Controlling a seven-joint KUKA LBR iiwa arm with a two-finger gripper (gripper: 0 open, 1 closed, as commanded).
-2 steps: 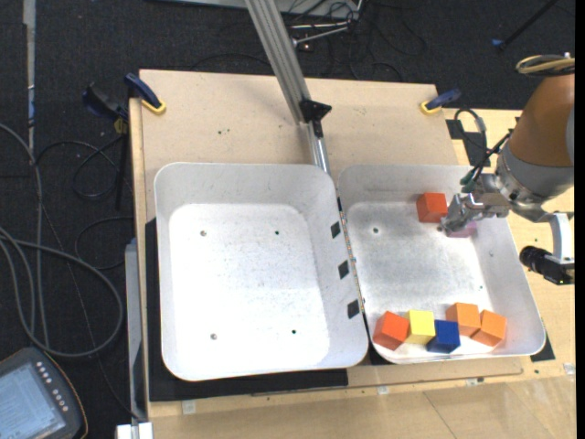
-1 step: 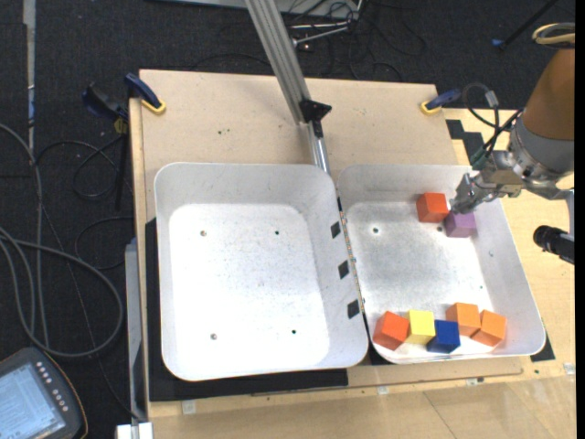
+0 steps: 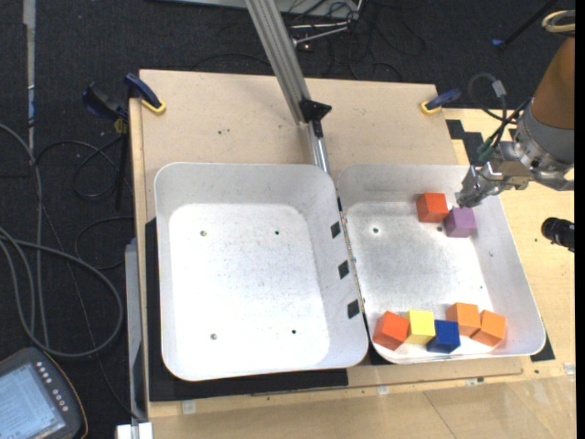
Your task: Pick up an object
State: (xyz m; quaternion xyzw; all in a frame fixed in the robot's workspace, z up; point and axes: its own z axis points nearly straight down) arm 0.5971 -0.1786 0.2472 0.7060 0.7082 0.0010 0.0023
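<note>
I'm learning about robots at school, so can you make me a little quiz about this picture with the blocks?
1. True or false: the purple block lies in the right bin.
2. How many blocks sit along the right bin's near edge? A) three B) five C) seven
3. Fill in: the block touching the purple block is ____.

Key:
1. True. It lies near the bin's far right side, just under the gripper.
2. B. Red-orange block, yellow block, blue block and two orange blocks.
3. Orange: the orange-red block to its left.
</note>
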